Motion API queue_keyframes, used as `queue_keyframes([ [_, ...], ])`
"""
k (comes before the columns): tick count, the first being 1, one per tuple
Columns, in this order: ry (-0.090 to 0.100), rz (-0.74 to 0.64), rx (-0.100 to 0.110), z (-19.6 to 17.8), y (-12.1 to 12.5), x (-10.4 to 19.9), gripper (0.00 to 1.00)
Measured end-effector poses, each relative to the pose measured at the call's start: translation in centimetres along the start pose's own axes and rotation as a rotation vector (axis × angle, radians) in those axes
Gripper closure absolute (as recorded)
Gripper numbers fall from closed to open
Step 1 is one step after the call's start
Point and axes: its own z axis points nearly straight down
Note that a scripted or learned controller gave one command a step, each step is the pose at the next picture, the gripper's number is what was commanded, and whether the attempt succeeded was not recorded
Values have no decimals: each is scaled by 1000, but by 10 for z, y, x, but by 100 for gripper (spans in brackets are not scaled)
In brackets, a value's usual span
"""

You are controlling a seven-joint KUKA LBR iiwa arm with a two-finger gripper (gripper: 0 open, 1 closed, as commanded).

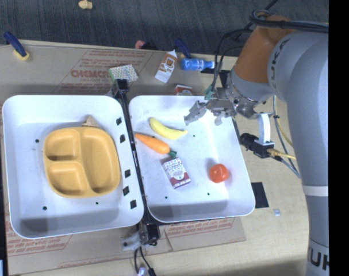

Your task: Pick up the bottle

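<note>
A small blue bottle (192,65) lies on its side on the cardboard behind the right bin (240,180), outside both bins. My gripper (206,115) hangs over the back part of the right bin, in front of the bottle and slightly to its right. Its fingers (192,114) are spread open and nothing is between them. A banana (166,130) lies just to the gripper's left on the bin floor.
The right bin also holds a carrot (153,144), a red and white packet (175,172) and a tomato (219,173). A yellow divided plate (81,160) sits in the left bin (19,211). A small carton (165,68) and a green packet (123,72) lie near the bottle.
</note>
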Motion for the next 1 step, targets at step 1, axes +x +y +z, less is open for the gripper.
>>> queue_keyframes([
  [1, 1, -5, 2, -10, 0, 1, 100],
])
